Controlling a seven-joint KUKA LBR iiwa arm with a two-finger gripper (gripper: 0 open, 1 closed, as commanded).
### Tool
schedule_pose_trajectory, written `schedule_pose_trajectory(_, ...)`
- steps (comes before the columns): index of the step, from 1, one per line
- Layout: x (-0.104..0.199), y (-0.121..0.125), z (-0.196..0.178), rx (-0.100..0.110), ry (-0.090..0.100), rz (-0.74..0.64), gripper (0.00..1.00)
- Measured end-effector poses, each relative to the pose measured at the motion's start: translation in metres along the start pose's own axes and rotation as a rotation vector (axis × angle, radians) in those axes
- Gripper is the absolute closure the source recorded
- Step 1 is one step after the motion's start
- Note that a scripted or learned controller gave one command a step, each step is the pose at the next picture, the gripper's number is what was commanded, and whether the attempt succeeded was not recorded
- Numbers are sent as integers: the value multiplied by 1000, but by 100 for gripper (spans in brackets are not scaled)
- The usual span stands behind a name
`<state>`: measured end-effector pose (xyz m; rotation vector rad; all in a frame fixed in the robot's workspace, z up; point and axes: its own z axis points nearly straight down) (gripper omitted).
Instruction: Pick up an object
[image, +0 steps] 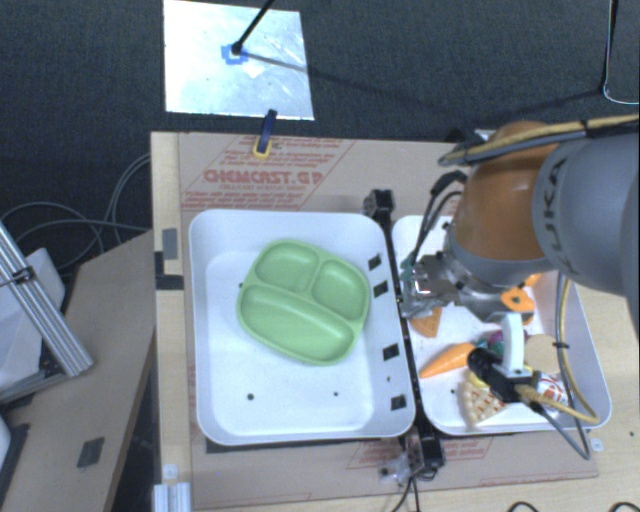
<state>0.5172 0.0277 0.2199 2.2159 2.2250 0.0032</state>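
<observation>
Arm: we see the grey arm with its orange band (510, 210) reaching in from the right and hanging over the right-hand shallow white bin (445, 408).
Gripper: the gripper (420, 283) sits low at the left edge of that bin, close against the wall shared with the other bin; the wrist covers most of it from above.
Grip: we cannot tell whether it is open or closed, and we see nothing held in it.
Left bin: the left-hand shallow white bin (215, 320) carries a pale green plastic plate with three compartments (305, 300), lying flat in its upper middle, well apart from the gripper.
Right bin, nearest piece: a small tan-orange wedge (427, 323) lies just below the gripper in the view; we cannot tell whether the two touch.
Right bin, others: an orange carrot-shaped toy (447, 360) lies on its side near the wedge, pointing to the left wall. A toy pizza slice (482, 402) rests near the front rim, just beside the carrot's thick end. Another small orange piece (518, 298) peeks out under the arm, partly hidden.
Divider: a row of black clips (385, 290) runs along the walls where the bins meet.
Underlay: both bins stand on a cardboard sheet with red print (270, 170) that covers the surface.
</observation>
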Motion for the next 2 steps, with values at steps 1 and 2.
schedule_pose_trajectory(1,-5,-9,-7,2,0,2,100)
schedule_pose_trajectory(2,4,-6,6,3,0,0,100)
